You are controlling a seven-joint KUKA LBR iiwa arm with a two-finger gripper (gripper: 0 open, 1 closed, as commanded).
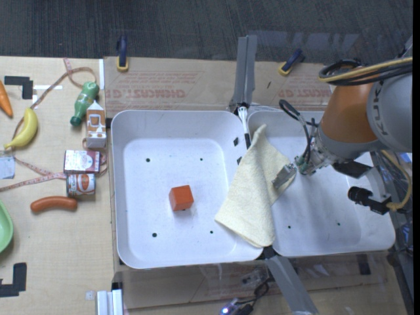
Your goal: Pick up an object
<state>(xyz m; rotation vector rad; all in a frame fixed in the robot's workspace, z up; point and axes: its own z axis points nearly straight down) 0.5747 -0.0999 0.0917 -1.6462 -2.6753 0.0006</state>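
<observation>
On the far left of the bench lie a carrot (5,100), a banana (23,128), a green bottle (84,102), a small carton (96,126), a can (81,184) and a sausage (54,205), with the rim of a green plate (4,227) at the edge; next comes the left bin (131,241), where an orange cube (182,197) sits alone near the middle of the floor, well apart from every wall; a yellow cloth (254,189) drapes over the divide between the two bins, its lower corner lying in the left bin and its upper part rising against the wall of the right bin (341,238); the gripper (286,176) sits at the cloth's right edge, just inside the right bin, touching or pinching the fabric, though whether its grasp is open or closed I cannot tell; the arm (354,120) reaches in from the right.
</observation>
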